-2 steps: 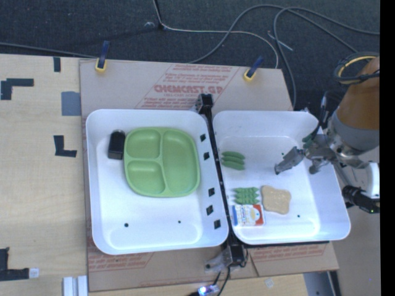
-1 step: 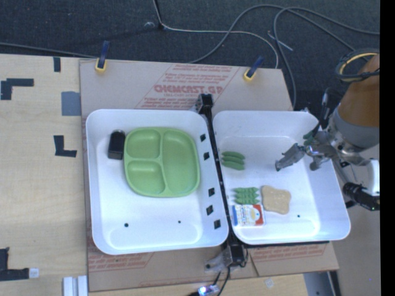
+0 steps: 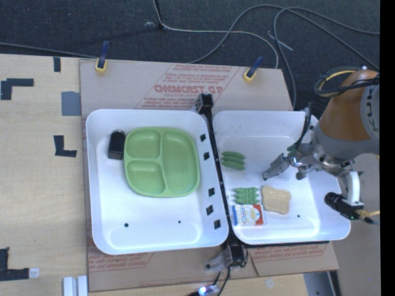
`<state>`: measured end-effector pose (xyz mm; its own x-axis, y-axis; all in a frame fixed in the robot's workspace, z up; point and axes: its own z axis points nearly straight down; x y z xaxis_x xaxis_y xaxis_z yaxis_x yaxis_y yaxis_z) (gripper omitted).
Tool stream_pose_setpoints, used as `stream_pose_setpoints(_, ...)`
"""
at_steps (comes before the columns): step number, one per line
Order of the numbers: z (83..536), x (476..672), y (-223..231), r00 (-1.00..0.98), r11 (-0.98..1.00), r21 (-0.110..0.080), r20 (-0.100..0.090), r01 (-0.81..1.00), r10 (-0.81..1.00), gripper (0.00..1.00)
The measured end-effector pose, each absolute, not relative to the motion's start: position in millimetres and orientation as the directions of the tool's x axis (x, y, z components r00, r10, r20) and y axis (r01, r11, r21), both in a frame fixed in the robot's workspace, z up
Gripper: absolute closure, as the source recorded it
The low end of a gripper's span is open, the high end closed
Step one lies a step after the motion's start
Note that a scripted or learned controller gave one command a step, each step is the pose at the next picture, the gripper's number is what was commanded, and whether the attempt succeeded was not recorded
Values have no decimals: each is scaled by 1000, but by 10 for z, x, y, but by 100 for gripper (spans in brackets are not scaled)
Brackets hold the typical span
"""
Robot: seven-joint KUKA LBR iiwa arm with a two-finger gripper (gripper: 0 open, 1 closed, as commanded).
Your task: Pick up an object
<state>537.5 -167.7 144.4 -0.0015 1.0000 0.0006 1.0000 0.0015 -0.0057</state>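
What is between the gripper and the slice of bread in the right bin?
Nothing visible. The gripper hangs over bare floor of the right bin, and the bread slice lies just below it in this view, with the bean pods off to the side.

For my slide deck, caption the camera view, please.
KUKA arm's gripper hovers in the right bin above toast, green beans and carton.

Dark carpet (image 3: 62, 11) crossed by cables (image 3: 247, 17) lies behind a pale wooden bench (image 3: 37, 196) topped with cardboard (image 3: 185, 82).
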Motion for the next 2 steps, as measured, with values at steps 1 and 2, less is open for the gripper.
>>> stream_pose_setpoints(1, 902, 5361, -1667, -1, 1, -6, 0, 1000, 1000, 0)
stream_pose_setpoints(2, 1031, 5370, -1664, -2, 2, -4, 1, 1000, 1000, 100)
